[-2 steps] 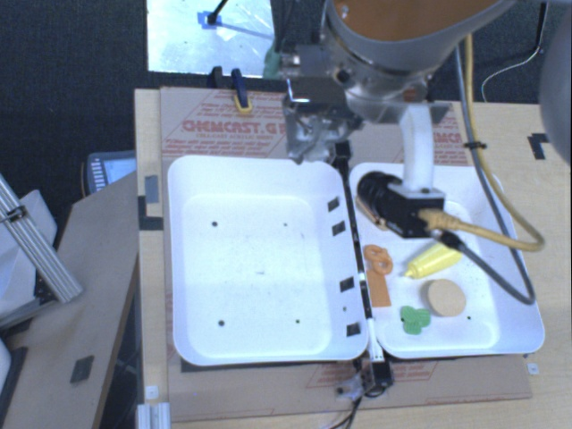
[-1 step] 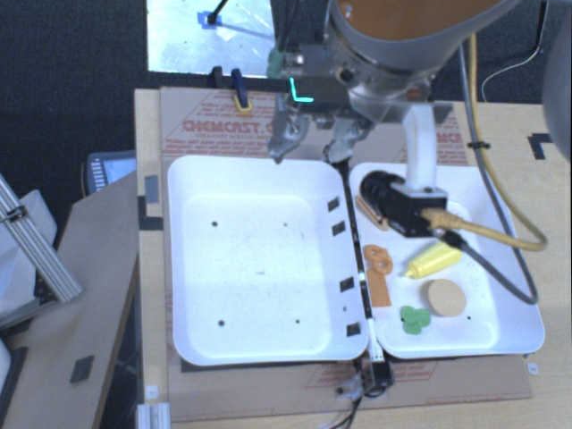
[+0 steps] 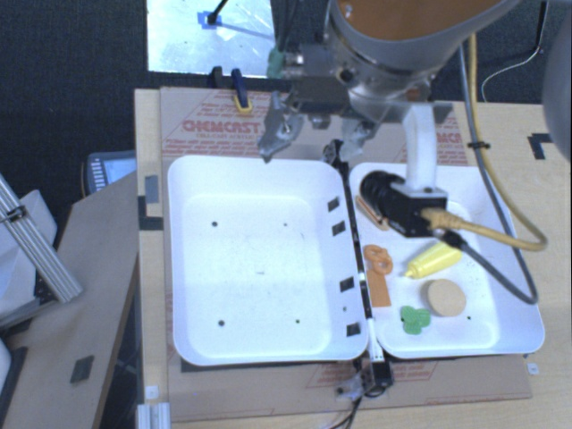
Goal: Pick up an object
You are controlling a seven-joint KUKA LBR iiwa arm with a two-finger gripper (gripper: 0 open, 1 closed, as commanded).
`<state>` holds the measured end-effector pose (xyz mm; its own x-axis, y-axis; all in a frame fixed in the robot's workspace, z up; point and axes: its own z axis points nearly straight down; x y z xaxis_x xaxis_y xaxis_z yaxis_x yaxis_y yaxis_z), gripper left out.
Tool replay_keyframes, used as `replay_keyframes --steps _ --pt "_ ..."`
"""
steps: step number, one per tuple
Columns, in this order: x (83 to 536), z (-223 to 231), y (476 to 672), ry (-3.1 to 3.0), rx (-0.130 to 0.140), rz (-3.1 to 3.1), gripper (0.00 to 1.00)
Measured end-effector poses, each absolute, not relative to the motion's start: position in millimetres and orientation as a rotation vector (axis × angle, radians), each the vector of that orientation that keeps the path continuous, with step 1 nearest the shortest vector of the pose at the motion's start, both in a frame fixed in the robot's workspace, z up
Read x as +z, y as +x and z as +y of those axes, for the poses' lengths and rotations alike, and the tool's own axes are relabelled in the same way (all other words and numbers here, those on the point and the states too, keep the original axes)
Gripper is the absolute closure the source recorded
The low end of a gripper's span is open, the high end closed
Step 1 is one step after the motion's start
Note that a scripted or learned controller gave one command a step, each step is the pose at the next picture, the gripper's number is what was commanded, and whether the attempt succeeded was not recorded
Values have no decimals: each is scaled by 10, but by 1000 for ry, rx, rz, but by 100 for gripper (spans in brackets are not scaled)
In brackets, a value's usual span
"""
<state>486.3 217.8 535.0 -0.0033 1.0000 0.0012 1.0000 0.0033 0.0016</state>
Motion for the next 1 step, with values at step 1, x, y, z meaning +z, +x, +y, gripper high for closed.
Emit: replay_keyframes --steps 1 --pt "5350 2178 4863 2218 3 2225 0"
